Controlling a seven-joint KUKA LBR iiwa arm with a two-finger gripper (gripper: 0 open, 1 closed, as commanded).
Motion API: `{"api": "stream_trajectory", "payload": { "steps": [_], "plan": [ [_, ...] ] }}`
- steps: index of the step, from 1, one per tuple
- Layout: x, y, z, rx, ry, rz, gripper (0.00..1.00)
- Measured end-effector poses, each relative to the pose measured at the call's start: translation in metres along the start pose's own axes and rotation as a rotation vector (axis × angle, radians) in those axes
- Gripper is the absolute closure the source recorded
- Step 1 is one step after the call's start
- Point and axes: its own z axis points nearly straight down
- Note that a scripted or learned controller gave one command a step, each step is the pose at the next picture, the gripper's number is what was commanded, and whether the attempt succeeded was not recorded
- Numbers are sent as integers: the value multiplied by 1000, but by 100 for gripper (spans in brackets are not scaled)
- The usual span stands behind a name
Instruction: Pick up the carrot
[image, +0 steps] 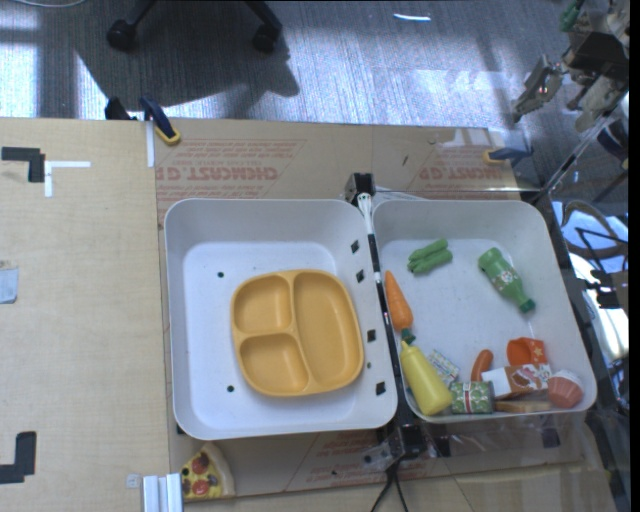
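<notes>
The carrot (398, 300) is orange with a small green top. It lies in the right bin (470, 218), close against that bin's left wall, with its narrow tip pointing to the back. Just in front of it, a yellow squeeze bottle (424, 380) nearly touches its green end. Nothing covers the carrot.
The right bin also holds a green pea pod (430, 257), a green bottle (505, 279) and a cluster of red and orange food toys (525, 378) at the front right. A yellow divided plate (297, 331) sits in the left bin (190, 300). A toy pizza slice (203, 475) lies on the bench in front.
</notes>
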Motion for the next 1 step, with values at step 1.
{"api": "stream_trajectory", "payload": {
  "steps": [1],
  "plan": [
    [1, 1, -8, 1, -3, -3, 100]
  ]
}}
